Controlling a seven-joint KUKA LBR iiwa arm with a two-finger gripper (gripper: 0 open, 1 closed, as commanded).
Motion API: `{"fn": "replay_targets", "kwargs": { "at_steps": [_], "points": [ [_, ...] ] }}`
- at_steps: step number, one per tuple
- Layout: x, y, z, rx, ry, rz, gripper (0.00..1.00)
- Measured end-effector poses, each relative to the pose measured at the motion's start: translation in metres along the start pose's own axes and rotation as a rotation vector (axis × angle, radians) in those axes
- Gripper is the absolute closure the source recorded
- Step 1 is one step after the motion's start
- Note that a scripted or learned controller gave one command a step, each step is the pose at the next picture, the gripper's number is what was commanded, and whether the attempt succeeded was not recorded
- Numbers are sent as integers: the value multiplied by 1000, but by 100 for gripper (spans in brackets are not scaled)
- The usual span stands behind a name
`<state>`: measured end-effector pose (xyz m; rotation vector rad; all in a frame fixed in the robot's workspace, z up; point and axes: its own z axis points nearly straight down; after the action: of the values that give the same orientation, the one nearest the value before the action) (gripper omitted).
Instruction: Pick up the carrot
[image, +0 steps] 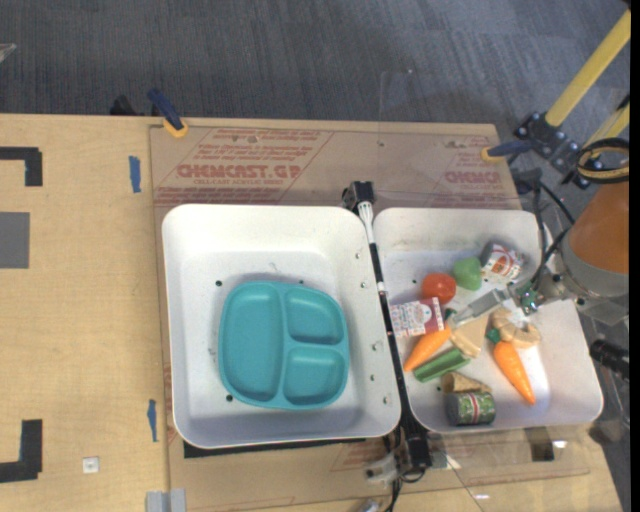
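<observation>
An orange carrot (517, 370) with a green top lies in the right bin (575, 400), near its right front. A second orange carrot-like piece (428, 348) lies left of the bin's middle, beside a green vegetable (440, 364). My gripper (516, 299) reaches in from the right and hangs low over the middle of the bin's pile, just above the first carrot's green top. The orange band of the arm (608, 232) sits at the right edge. Nothing can be seen held.
The right bin also holds a red tomato (437, 287), a green lime (467, 271), a small packet (500, 262), a pink carton (415, 318) and a dark can (470, 406). A teal divided plate (283, 343) lies in the left bin (190, 300).
</observation>
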<state>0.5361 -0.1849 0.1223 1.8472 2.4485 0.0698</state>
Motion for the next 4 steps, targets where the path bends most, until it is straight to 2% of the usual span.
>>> {"fn": "replay_targets", "kwargs": {
  "at_steps": [1, 2, 3, 4],
  "points": [
    [11, -9, 0, 8, 7, 205, 0],
    [31, -17, 1, -15, -37, 332, 0],
    [33, -21, 7, 19, 14, 566, 0],
    [36, -41, 31, 81, 18, 1021, 0]
  ]
}}
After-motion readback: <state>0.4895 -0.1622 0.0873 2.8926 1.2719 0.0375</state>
